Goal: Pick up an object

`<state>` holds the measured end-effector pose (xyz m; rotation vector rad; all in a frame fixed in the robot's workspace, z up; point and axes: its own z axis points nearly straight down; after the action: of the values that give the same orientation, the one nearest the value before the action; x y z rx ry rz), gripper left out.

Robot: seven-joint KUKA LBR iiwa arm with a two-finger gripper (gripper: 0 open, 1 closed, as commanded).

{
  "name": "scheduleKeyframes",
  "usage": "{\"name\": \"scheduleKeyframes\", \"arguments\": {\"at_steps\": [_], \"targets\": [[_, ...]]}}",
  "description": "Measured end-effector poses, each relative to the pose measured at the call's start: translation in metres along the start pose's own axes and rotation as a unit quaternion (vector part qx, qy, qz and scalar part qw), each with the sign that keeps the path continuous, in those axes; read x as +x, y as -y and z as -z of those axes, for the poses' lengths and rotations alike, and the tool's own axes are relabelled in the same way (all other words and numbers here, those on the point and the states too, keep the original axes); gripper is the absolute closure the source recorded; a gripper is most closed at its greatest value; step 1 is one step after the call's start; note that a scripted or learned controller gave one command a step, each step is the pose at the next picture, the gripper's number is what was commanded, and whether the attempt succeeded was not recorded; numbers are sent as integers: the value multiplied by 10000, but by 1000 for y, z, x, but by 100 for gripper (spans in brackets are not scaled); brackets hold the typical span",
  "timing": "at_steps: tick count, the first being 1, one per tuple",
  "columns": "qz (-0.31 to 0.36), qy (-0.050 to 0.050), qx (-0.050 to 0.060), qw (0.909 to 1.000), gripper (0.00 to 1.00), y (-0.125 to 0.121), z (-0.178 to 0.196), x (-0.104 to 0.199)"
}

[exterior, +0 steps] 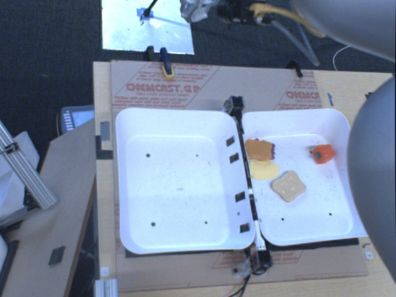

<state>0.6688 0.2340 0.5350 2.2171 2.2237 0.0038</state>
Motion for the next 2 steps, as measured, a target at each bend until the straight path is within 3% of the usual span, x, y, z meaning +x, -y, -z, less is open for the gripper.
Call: {"name": "scheduleKeyframes", "arguments": {"at_steps": [1,2], "targets": [[13,0,4,10000,0,1,0,0],[33,-5,-10,10000,100,1,12,1]]}}
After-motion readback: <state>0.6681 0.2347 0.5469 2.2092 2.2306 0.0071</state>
